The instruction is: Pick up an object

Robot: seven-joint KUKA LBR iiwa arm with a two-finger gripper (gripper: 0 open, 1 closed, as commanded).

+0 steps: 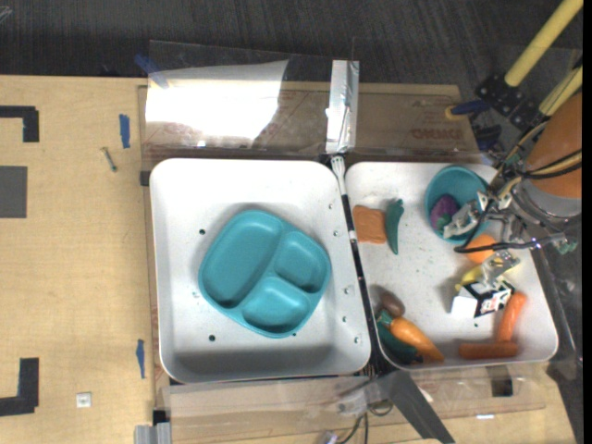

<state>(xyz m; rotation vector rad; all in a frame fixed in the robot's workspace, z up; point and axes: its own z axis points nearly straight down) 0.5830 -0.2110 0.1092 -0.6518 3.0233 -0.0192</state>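
Note:
The right bin holds several toy foods. An orange block and a teal pepper lie at its far left. At the far right stands a teal bowl with a purple piece inside. My gripper hangs low at the bowl's right rim, above a small orange piece and a yellow piece. A white and black box, an orange cylinder, a brown sausage and a carrot lie toward the front.
The left bin carries a teal divided plate. A brown piece and a green one sit by the carrot against the wall between the bins. The arm's orange band and cables crowd the right bin's far right corner.

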